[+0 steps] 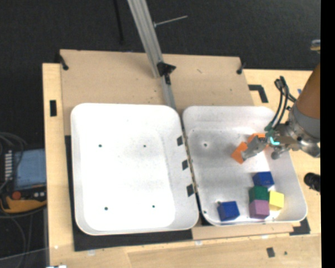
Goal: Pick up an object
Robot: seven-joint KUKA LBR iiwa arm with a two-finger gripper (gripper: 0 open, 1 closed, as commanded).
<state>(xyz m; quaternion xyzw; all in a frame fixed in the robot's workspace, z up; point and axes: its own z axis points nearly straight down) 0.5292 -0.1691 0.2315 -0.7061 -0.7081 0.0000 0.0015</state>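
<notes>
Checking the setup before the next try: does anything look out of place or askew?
Mostly tidy. The orange block lies tilted by the gripper in the right bin, apart from the blocks clustered in its near corner. No spill or damage shows.

Bench (128, 82) w/ 2 white bins (128, 166), side-by-side

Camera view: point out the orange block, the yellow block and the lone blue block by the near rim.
orange block (239, 152), camera view, top face.
yellow block (276, 199), camera view, top face.
blue block (228, 210), camera view, top face.
</notes>
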